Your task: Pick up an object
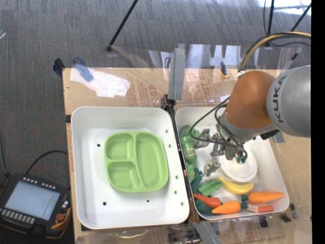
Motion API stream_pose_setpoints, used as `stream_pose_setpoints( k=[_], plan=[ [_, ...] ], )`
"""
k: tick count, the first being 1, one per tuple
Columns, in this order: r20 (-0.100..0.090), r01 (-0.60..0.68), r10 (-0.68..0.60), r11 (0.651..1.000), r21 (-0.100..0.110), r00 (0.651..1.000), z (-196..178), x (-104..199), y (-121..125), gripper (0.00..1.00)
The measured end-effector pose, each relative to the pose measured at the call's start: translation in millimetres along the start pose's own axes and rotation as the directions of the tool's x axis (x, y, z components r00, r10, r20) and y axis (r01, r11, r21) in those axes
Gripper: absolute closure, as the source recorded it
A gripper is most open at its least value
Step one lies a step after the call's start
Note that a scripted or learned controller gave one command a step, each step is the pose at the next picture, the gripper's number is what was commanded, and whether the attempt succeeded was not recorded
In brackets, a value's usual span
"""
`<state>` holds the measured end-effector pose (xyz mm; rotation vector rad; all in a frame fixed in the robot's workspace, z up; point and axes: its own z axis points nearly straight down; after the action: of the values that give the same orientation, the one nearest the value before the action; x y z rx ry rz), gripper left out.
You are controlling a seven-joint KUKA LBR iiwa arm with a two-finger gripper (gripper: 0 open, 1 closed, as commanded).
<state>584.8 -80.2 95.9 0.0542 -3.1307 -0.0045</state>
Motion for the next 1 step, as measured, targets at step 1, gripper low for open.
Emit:
stream_pose_setpoints(
  k=[1],
  plan=[
    [0.017, 0.032, -0.032, 0.999, 0.004, 0.999, 3.5, 80.0, -24.3, 0.0]
  ],
)
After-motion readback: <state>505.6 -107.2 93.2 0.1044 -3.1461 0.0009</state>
